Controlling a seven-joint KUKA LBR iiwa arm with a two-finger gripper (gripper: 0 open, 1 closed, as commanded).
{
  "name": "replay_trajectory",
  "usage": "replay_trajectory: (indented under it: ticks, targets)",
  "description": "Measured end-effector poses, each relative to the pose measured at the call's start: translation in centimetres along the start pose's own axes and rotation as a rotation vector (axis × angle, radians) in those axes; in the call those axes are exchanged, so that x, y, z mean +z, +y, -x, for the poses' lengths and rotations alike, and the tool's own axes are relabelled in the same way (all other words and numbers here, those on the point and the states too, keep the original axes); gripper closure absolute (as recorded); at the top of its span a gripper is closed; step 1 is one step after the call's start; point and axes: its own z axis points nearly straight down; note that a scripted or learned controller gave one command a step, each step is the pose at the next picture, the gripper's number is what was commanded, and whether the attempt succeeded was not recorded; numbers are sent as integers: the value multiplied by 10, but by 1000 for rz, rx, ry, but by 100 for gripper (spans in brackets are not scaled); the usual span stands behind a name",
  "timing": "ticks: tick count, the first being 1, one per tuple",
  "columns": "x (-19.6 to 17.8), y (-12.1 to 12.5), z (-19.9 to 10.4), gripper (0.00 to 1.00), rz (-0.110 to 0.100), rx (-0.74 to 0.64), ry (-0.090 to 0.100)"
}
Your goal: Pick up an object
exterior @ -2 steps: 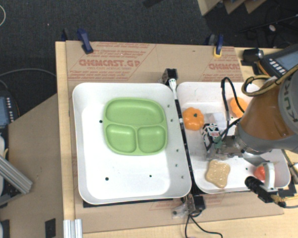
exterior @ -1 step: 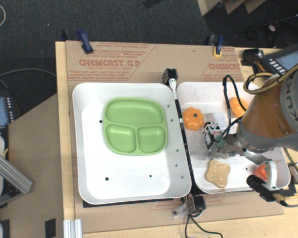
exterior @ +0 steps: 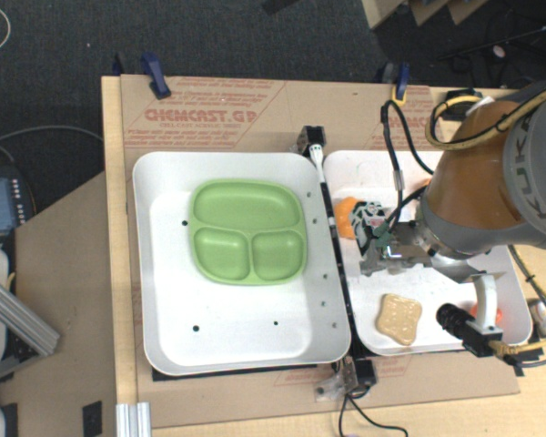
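In the right bin [exterior: 369, 167] my gripper [exterior: 380, 255] hangs low over the middle, reaching in from the right under the orange-banded wrist. Just beyond it, by the bin's left wall, lies an orange object [exterior: 345, 217], with a small green, white and black thing [exterior: 373, 217] beside it. A tan, biscuit-like piece [exterior: 399, 319] rests near the bin's front edge, a short way below the gripper and apart from it. A red-orange bit [exterior: 497, 315] peeks out at the bin's right, mostly hidden by the arm.
The left bin [exterior: 164, 271] holds a green divided plate [exterior: 248, 231] with three compartments. A black divider [exterior: 328, 235] runs between the two bins. The arm's bulk covers the right bin's far right part.
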Motion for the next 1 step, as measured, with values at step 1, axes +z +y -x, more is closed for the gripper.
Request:
replay_trajectory:
  ticks: [1]
  targets:
    - [-94,32,-50,100,5,0,0]
